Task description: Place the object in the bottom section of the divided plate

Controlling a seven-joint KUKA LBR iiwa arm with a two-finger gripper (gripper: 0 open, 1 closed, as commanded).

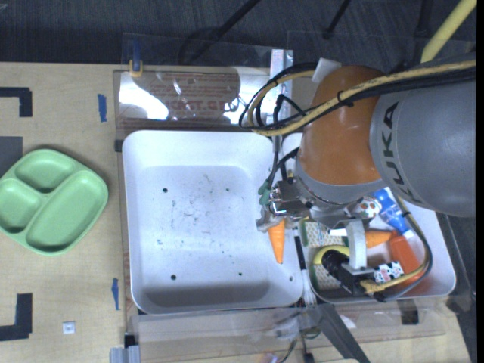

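Observation:
A light green divided plate (51,200) lies on the wooden bench at the far left, with two small sections on its upper side and one long section on its lower right. My gripper (276,219) hangs over the right edge of the left white bin (197,278), far to the right of the plate. An orange carrot-shaped object (277,243) points downward from between its fingers, so the gripper is shut on it. The carrot's upper end is hidden by the gripper.
The right bin (442,278) sits under the arm and holds a blue item (390,207), an orange item (406,254) and a small black-and-white item (389,271). A clear wall with a brown panel (198,97) stands behind the left bin.

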